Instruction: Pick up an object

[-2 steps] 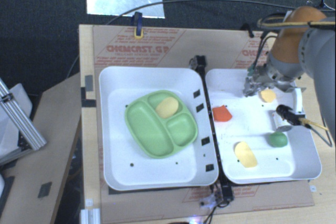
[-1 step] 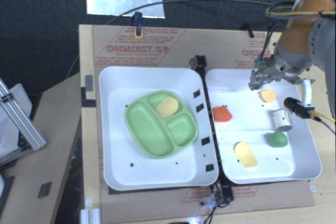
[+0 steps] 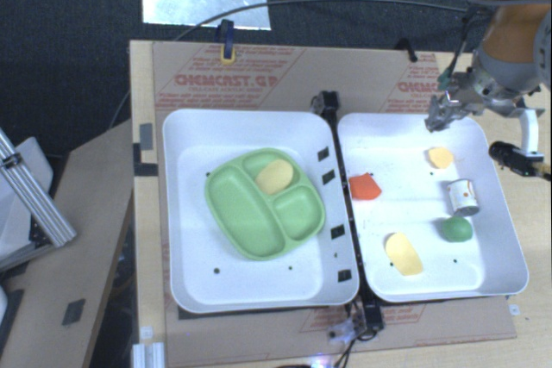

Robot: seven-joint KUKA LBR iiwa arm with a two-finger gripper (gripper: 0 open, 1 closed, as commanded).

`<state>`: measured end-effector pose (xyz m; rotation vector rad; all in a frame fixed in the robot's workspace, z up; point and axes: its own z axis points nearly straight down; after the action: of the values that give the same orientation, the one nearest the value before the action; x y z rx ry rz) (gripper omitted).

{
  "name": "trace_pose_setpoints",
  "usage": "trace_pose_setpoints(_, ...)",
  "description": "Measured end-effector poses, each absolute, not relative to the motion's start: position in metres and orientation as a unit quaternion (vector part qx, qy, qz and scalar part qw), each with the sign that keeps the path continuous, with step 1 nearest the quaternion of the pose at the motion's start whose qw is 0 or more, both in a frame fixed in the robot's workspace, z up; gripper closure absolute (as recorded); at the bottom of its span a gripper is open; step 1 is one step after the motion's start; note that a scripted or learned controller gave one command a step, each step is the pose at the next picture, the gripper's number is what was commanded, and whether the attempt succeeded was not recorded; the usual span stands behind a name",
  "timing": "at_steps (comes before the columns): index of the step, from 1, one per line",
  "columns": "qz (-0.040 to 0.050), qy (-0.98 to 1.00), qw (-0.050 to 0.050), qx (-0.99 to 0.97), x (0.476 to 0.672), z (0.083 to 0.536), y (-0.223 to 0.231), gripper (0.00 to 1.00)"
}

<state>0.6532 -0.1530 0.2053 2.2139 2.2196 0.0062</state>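
The small yellow piece (image 3: pixel 441 158) lies in the right bin (image 3: pixel 500 271), far side, just nearer you than the gripper (image 3: pixel 438 118) and apart from it. You'd bring the gripper down and slightly nearer. Whether it's wide or narrow, I cannot tell.

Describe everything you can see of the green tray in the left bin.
The green tray is a shallow, rounded plate, plastic by its look, split into three compartments: one long, two smaller. It lies flat, turned at a slant, on the floor of the left bin, near its middle. A yellow object sits in its upper small compartment.
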Motion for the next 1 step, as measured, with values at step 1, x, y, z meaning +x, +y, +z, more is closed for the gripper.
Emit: trace_pose_setpoints(1,0.0014,0.708,0.002,0.706,0.6545,0.2248,-0.1531,1.0)
